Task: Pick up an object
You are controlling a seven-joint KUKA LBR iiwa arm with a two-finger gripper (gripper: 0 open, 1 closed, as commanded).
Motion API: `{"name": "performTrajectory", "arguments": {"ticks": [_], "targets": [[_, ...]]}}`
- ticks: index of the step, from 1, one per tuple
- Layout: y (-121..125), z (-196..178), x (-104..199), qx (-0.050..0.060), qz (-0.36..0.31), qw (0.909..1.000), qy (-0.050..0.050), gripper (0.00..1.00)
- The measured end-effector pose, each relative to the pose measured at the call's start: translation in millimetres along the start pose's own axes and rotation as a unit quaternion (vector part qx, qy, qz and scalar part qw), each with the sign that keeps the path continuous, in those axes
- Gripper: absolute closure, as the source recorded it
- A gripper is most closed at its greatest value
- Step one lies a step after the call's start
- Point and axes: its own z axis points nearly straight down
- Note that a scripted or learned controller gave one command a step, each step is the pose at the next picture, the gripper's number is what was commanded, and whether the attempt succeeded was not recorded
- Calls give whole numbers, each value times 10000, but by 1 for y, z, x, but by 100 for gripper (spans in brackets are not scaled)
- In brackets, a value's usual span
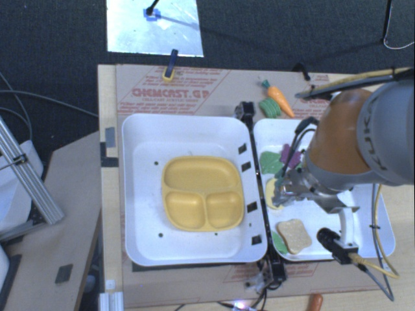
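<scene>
My gripper (283, 193) hangs low over the left side of the right bin (382, 238), just above a pale yellow round item (272, 194) that it partly covers. A slice of toast (294, 234) lies near the front of that bin on a green piece (279, 241). Green and purple toy foods (275, 161) sit further back in the bin, partly hidden by the wrist. I see nothing lifted between the gripper's parts.
The left bin (139, 173) holds a yellow divided plate (200, 193). A toy carrot (280, 96) and a green item (270, 107) lie on the cardboard behind the right bin. The arm's orange band (340, 135) looms over the right bin.
</scene>
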Motion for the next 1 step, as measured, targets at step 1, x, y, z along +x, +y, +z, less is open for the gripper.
{"name": "performTrajectory", "arguments": {"ticks": [1], "targets": [[18,-5,67,-45,-17,10000,-3,100]]}}
